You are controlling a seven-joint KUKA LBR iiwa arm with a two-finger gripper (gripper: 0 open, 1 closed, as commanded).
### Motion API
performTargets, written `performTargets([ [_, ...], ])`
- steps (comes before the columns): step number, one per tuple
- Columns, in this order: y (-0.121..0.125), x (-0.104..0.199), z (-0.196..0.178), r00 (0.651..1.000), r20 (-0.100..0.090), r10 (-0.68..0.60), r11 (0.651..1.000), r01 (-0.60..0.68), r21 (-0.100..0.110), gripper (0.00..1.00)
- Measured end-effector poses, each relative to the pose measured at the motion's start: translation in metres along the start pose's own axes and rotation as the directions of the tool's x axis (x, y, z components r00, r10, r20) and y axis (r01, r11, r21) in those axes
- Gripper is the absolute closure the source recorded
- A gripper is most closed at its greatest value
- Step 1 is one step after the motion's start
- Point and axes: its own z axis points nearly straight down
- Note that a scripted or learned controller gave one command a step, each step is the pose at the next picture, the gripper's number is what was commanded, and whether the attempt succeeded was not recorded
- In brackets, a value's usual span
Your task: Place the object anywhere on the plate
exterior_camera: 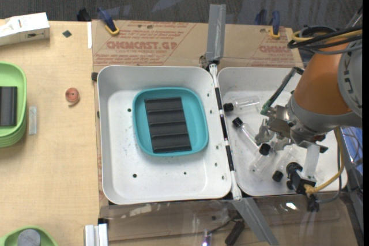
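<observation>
Plate (170, 121), teal, squarish and ribbed dark inside, waits in the left white bin (115, 141). Right of it, small clear-and-black objects (237, 122) lie unlifted; the tool (271, 141) hovers among them, its grip unreadable.

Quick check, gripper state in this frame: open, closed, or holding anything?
Gripper: cannot be told; it sits low over the right bin among the clear tubes.
</observation>
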Motion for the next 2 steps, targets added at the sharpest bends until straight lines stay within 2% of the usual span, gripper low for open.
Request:
performTargets([
  [1, -0.0225, 0.0647, 0.0000, 1.000, 0.000, -0.028, 1.000, 0.028, -0.001, 1.00],
  [2, -0.0223, 0.0644, -0.0001, 1.000, 0.000, -0.027, 1.000, 0.027, -0.001, 0.00],
])
